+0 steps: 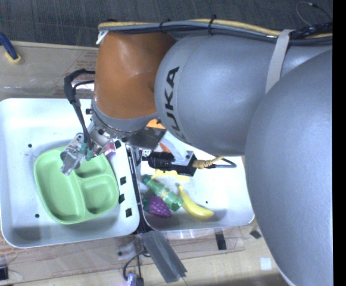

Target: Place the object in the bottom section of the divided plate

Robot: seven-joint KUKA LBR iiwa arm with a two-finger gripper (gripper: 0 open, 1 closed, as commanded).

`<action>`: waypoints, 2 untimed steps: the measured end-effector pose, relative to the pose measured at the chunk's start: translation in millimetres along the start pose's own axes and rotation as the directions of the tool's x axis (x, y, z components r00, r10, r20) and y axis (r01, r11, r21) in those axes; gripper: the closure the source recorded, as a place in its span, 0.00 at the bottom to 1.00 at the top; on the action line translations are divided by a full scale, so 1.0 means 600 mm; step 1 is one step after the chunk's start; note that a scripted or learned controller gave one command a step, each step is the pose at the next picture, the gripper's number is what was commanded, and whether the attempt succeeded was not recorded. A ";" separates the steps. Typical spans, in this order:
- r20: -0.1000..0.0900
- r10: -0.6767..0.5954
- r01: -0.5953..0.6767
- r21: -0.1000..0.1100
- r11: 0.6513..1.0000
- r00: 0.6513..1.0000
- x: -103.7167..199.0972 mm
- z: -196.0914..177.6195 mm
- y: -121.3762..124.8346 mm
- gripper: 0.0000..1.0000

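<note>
Looking at your arm (220, 94), you read "UKA" on its grey casing. Your jaws (72, 158) hover over the green divided plate (77, 186) in the left bin (18, 130); their opening you can't tell. Banana (195, 204) and purple grapes (158, 206) lie in the right bin (232, 213).

Green divided plate (77, 189), flat in left bin (18, 124)

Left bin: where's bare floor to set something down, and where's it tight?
In the left bin, bare white floor runs along the far-left wall and in the near-left corner, beside the green plate. The plate's lower sections look bare. It is tight at the plate's upper edge under the gripper, and the right bin is crowded around the banana and grapes.
</note>
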State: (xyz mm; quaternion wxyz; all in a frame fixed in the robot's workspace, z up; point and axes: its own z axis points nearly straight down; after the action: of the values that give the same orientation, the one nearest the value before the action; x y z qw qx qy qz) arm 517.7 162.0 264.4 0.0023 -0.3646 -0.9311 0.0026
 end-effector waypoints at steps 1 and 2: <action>0.000 0.121 -0.121 -0.002 0.993 0.993 0.023 0.075 0.029 1.00; 0.000 0.121 -0.121 -0.002 0.993 0.993 0.023 0.075 0.029 0.00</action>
State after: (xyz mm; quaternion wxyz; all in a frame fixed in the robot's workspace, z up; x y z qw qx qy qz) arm 519.3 183.9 219.4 0.0016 -0.4202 -0.9074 0.0018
